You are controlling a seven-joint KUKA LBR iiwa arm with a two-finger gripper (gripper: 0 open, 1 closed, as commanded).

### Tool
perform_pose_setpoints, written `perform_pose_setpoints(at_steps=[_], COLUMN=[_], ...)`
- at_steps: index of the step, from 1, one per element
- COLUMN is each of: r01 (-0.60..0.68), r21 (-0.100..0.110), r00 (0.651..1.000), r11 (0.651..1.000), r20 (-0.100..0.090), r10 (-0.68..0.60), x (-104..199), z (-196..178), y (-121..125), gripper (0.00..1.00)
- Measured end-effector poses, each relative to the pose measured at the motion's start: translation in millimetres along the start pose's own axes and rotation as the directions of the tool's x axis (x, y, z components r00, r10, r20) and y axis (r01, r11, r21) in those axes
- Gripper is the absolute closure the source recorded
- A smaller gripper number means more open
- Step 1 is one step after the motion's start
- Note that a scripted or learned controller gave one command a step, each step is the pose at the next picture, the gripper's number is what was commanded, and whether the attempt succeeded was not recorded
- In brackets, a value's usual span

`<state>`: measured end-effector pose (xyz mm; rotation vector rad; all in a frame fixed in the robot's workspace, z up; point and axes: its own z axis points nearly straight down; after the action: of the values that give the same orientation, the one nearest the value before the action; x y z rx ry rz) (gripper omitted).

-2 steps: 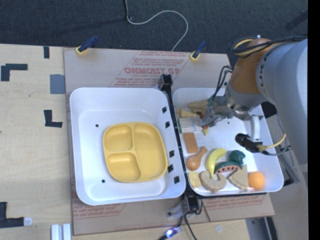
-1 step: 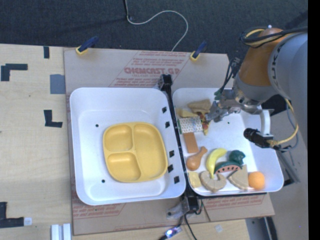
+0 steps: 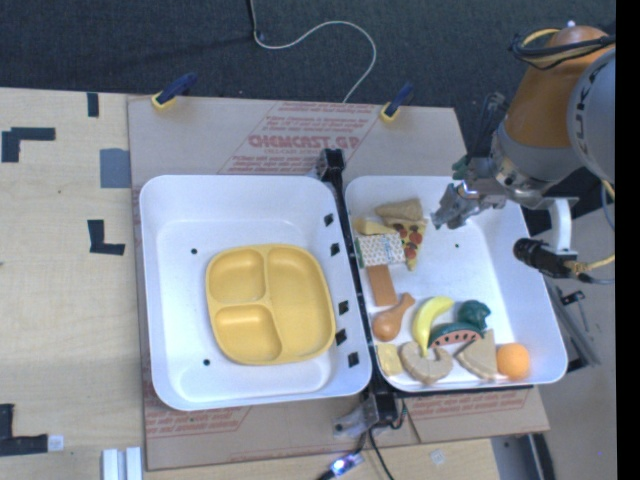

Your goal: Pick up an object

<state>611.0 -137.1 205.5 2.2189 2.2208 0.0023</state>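
**Hand above the toy food bin**

Nearest, an orange [image 3: 513, 360], a melon slice [image 3: 465, 337] and a banana [image 3: 431, 317] lie along the right bin's [image 3: 525, 298] front. The left bin [image 3: 170, 268] holds a yellow divided plate [image 3: 268, 303]. Farther back, the hand [image 3: 452, 206] hangs over the right bin near a pizza slice [image 3: 409, 238]; whether it is open, and whether it holds anything, cannot be made out.

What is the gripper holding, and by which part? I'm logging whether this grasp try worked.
Nothing shows between the fingers of the gripper; it hovers above the right bin, beside the sandwich piece.
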Motion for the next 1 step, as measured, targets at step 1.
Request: perform_pose_setpoints(at_steps=[1], r01=[0.001], r21=[0.002], r00=[1.000], r11=[1.000], r20=[-0.001], r10=[-0.001], x=[0.6], z=[-19.5], y=[0.5], gripper=[1.00])
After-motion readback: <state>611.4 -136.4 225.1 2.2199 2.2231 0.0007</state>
